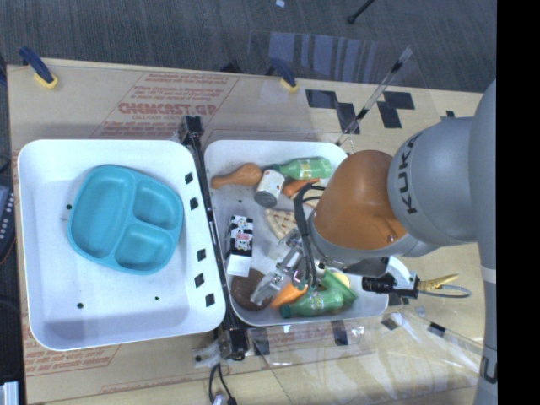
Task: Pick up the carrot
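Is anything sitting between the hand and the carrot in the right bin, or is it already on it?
Nothing visible stands between them. The hand is down at the near end of the right bin, right against the carrot. A green bottle lies tight along the carrot's right side, and a brown item sits just to its left, crowding the grasp.

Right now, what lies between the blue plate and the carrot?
In the camera view, between the blue plate and the carrot lie the bins' rims, the cow-patterned carton and a brown item.

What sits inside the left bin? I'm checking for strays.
The left bin holds a blue divided plate, lying flat. Whatever lies beneath the plate is covered.
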Action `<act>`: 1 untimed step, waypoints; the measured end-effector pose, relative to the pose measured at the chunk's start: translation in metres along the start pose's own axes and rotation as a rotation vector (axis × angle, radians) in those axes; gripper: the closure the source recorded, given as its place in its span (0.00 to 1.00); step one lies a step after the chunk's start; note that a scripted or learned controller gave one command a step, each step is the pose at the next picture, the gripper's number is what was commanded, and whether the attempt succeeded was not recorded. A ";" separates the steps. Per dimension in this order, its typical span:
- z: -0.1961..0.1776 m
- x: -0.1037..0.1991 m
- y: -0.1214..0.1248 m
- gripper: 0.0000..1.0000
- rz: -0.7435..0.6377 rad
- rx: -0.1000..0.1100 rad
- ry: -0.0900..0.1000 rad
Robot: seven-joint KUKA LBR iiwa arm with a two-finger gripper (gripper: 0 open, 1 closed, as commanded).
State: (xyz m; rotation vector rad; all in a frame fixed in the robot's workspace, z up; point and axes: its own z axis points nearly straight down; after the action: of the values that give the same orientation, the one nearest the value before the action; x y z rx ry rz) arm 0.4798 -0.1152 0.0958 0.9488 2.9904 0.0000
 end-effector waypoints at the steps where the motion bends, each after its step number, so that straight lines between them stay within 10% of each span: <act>1: -0.010 0.000 0.001 1.00 -0.013 0.000 0.002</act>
State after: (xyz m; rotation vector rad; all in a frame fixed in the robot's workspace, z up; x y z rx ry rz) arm 0.4808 -0.1144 0.1060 0.9298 2.9983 0.0001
